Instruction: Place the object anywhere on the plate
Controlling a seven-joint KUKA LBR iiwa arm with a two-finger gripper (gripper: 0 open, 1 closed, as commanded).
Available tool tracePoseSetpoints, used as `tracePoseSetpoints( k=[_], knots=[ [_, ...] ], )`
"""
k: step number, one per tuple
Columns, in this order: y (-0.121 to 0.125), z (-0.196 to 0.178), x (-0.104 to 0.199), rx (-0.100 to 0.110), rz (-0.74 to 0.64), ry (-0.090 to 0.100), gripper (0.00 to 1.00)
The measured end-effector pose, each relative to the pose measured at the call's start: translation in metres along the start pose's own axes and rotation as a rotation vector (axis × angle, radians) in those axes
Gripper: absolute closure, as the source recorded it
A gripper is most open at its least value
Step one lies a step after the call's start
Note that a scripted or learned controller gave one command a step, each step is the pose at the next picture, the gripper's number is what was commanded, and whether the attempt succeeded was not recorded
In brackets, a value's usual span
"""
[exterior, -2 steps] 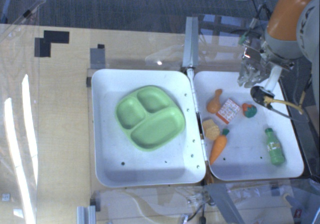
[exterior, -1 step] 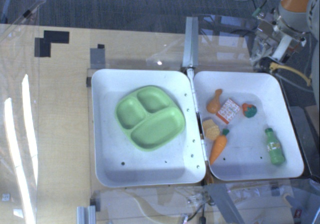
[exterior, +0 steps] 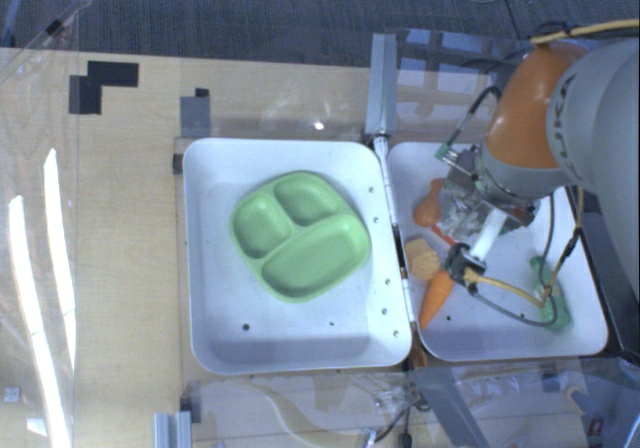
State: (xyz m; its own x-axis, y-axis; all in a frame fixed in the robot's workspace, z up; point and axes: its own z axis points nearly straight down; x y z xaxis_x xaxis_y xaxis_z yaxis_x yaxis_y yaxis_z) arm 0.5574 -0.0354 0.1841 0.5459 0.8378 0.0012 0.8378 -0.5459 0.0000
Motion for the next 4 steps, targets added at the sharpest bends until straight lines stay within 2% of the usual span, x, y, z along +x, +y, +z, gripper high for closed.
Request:
tracePoseSetpoints(
  k=[1,2,3,4],
  knots=[
    [0.001,-0.058,-0.107,-0.005,-0.038,0.001,1.00],
    [0.039,-0.154,-0.045,-0.005,0.141,0.001,1.00],
    [0.078,-0.211,-0.016,-0.005,0.272,0.001,1.00],
    [0.041,-0.102,0.038,0.000,0.229,0.000,1.00]
  ],
)
